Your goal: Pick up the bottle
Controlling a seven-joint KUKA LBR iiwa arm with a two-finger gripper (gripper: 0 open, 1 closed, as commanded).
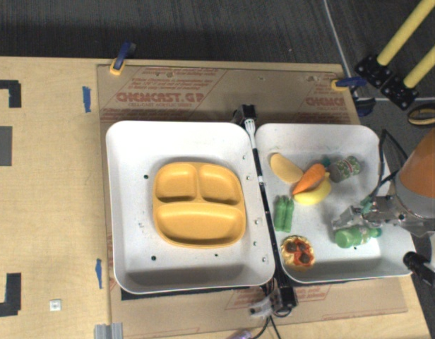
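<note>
A small bottle (344,167) with a teal cap and a greenish body lies on its side near the back of the right bin (323,270). My gripper (356,219) hangs low in that bin's right part, in front of the bottle and apart from it. It sits directly over a bright green object (350,237), which it partly hides. The grey arm with its orange band (422,169) comes in from the right edge.
The right bin also holds a pale yellow piece (284,167), a carrot (311,177), a yellow fruit (313,193), a dark green vegetable (283,212) and a small pizza-like piece (297,251). A yellow divided plate (200,203) lies in the left bin (126,189).
</note>
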